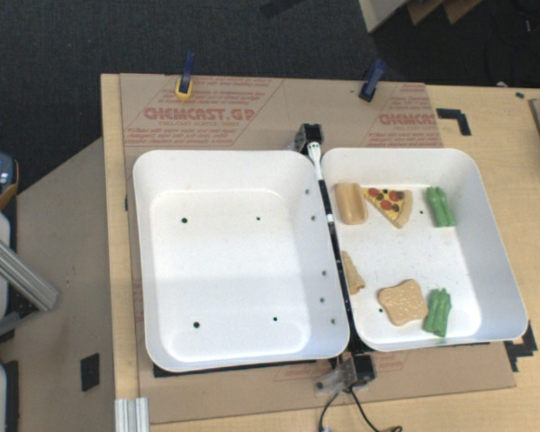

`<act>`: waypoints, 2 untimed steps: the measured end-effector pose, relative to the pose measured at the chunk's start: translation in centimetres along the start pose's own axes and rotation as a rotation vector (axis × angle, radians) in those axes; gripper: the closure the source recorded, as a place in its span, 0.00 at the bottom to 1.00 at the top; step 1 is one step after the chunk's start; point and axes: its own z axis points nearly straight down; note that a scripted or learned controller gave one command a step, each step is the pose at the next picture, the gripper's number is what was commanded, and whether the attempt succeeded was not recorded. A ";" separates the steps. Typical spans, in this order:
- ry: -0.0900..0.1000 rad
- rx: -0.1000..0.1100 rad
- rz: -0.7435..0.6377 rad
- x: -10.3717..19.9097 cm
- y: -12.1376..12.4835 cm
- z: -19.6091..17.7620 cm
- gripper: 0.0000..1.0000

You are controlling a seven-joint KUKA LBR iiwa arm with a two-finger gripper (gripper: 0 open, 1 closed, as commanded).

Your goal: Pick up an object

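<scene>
On the brown board [279,111] under the bins you read "CHEMCAST G P" in red | right bin [486,232]: bread roll [349,202], pizza slice [389,203], green piece [440,206] along far edge; toast [402,301], second green piece [437,311] by near edge | gripper state: you cannot tell

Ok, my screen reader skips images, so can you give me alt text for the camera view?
Two shallow white bins sit side by side on a cardboard-covered bench; the right bin holds toy food: a hot dog bun, pizza slice, toast, two green vegetables and a small tan piece.
</scene>
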 end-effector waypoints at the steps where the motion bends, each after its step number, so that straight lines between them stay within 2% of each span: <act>1: -0.004 -0.006 -0.002 0.1 0.1 -1.1 1.00; 2: -0.003 -0.005 -0.001 0.1 0.1 -1.1 0.00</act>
